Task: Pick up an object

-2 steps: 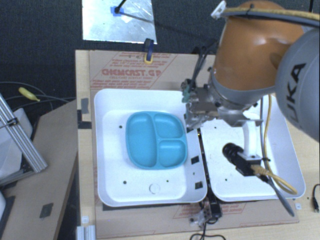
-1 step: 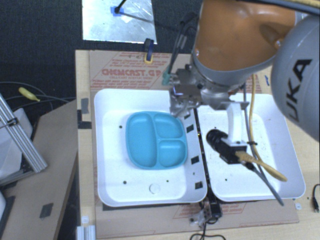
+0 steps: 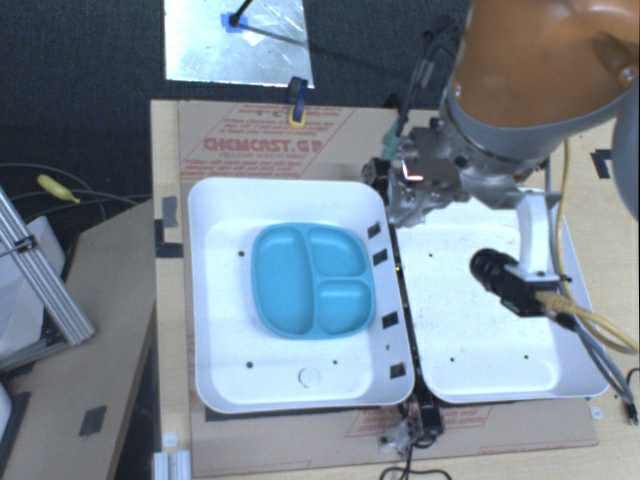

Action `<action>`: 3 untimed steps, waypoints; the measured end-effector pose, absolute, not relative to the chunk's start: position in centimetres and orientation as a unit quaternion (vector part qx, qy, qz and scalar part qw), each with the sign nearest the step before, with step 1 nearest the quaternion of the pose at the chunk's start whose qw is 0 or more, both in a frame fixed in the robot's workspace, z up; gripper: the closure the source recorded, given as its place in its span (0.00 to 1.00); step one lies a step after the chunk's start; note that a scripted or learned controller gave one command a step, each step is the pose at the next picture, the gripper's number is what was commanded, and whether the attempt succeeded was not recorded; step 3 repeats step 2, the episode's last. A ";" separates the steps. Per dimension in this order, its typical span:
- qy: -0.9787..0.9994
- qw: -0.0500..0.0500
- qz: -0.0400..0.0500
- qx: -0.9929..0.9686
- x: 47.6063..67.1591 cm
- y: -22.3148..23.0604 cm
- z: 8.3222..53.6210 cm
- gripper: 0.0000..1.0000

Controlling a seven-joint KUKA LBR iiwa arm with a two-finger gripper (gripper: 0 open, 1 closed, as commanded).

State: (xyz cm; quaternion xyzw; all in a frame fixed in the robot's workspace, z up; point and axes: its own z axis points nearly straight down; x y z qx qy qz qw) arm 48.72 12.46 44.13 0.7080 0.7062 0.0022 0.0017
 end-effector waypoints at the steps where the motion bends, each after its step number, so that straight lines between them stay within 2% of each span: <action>1: 0.704 0.002 0.000 0.710 48.7 2.2 41.9 1.00; 2: 0.712 -0.001 0.001 0.703 48.6 12.1 39.2 1.00; 3: 0.712 -0.001 0.001 0.703 48.6 12.1 39.2 1.00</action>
